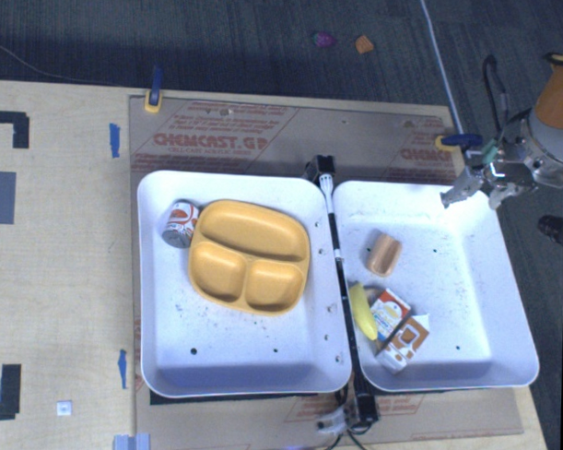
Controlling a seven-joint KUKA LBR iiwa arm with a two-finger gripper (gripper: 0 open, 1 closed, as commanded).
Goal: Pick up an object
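My gripper hovers over the far right corner of the right bin, open, with nothing between its fingers. In that bin a tan cylinder lies near the middle left. A yellow banana rests along the left wall. Beside the banana lies a small orange-and-white carton, toward the front. All three sit well to the front left of the gripper. The left bin holds a yellow divided tray, with a crushed red-and-white can touching its far left side.
The two bins meet at a central divider with a black clamp at its far end. A brown board lies under the bins. A blue clamp sits just behind the gripper.
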